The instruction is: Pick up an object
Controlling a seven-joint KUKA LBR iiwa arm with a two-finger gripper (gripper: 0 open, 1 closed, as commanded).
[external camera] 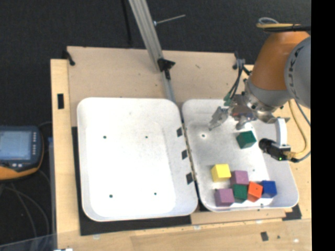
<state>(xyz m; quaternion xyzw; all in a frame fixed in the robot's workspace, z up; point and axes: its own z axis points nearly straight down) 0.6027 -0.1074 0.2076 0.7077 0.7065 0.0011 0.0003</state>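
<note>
- Pendant [20, 149]: a handheld unit with a screen lies off the bench, at the far left edge of the view.
- Bench [131, 69]: a tan board that carries both bins side by side.
- Left bin [86, 114]: shallow, white, with rounded corners. Its floor shows four small dark dots and nothing lies in it.
- Pole [147, 27]: a metal profile slants down from the top of the view and ends near the gap between the bins.
- Right bin [196, 109]: shallow, white, just beside the left bin. It holds all the blocks.
- Yellow block [221, 172]: sits mid-bin, near the front cluster.
- Front cluster, along the near wall: purple block [224, 196], green block [239, 192], a second purple block [241, 178] behind it, orange block [254, 191], blue block [268, 187]. These sit close together, several touching.
- Dark green block [245, 139]: lies apart from the cluster, in the rear half of the right bin, just below the gripper.
- Gripper [230, 118]: hangs over the rear of the right bin. The two fingers are spread apart, with nothing between them.
- Arm [275, 61]: grey with an orange band, enters from the right.
</note>
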